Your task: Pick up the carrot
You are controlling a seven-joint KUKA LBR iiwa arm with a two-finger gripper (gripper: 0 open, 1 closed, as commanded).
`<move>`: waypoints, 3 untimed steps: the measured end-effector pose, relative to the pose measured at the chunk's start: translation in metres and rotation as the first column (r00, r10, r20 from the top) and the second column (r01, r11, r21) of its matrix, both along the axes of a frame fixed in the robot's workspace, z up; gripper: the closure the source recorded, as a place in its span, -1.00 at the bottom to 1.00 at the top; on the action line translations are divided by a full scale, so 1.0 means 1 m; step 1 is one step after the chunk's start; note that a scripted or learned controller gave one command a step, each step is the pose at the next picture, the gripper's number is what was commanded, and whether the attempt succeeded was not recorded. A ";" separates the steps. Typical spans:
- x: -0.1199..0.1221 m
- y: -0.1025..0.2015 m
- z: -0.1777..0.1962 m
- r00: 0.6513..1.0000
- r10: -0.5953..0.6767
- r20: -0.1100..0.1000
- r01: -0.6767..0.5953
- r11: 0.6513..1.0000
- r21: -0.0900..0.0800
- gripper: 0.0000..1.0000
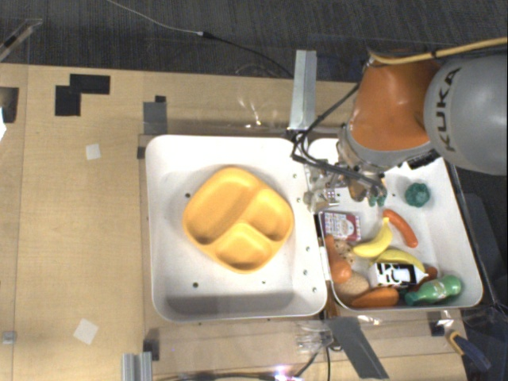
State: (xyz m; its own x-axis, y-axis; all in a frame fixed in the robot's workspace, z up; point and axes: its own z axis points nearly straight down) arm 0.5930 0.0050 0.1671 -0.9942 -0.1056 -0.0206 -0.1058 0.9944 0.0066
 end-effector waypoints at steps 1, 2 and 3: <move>0.071 -0.051 0.038 0.994 -0.105 -0.005 0.105 0.994 -0.008 1.00; 0.076 0.089 0.020 0.986 -0.165 -0.012 0.165 0.986 0.000 1.00; 0.069 0.204 0.025 0.822 -0.569 -0.015 0.569 0.822 0.001 1.00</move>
State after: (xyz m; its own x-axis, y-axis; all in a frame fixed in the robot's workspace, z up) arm 0.6623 0.2094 0.1925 -0.8779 0.4787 -0.0055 0.4787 0.8779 0.0093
